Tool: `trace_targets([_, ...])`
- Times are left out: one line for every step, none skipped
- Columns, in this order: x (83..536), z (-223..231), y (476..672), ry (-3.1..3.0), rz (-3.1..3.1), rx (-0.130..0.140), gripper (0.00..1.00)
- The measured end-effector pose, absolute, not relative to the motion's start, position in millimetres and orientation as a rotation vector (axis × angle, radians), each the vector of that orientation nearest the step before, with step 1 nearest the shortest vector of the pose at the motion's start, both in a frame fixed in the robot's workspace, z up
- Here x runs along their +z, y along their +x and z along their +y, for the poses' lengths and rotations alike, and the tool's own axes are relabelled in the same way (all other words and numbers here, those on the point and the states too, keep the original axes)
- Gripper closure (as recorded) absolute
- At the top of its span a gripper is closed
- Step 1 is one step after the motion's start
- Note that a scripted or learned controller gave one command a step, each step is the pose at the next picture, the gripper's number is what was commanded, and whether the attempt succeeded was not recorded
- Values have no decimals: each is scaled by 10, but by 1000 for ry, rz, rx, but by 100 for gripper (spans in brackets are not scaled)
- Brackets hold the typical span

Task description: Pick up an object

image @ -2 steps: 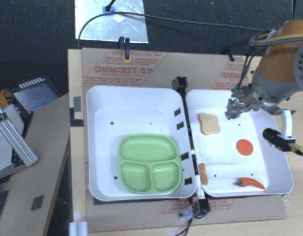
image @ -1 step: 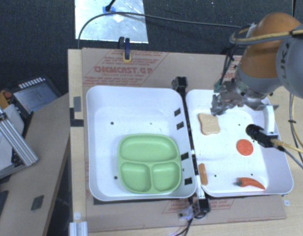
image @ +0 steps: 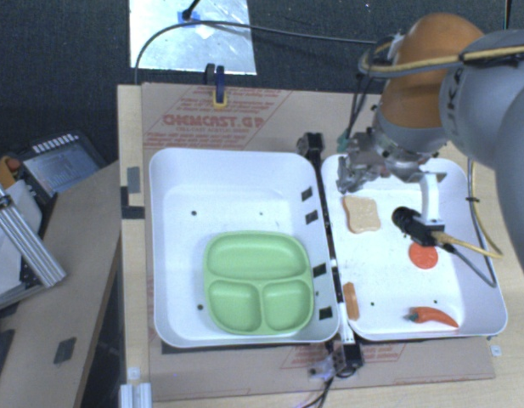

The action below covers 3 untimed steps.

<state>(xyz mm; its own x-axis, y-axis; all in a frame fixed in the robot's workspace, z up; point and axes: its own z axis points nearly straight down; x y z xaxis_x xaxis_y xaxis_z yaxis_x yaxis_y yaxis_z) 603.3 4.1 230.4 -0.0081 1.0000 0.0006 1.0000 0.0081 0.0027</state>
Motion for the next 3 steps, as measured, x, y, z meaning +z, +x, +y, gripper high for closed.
trace_targets([2213,513,6082,2212,2231,3,100])
trace_targets([2134,999,6147,2211,2231,4,100])
trace_targets([2137,971,6145,2215,2226,2,0])
